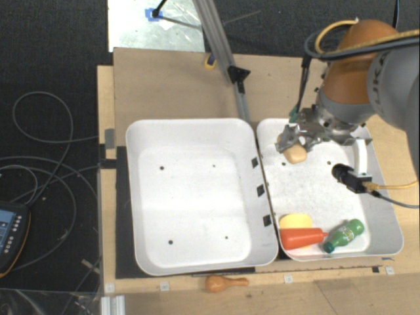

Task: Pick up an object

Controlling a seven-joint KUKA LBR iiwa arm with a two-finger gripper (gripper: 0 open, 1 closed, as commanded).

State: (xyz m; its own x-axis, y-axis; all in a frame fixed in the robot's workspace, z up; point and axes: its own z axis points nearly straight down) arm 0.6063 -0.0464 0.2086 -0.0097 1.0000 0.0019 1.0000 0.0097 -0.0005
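My gripper hangs over the back left part of the right bin. A small tan rounded object sits right at the gripper's tip, partly covered by it; I cannot tell whether it is gripped or just lying under it. In the bin's front corner lie a yellow piece, an orange-red carrot-like piece and a green bottle, close together.
The left bin stands beside the right one, the two rims touching. A tan pear-shaped object lies on the bench in front of the bins. A slanted metal pole rises behind them. A black connector with a yellow cable hangs off the wrist.
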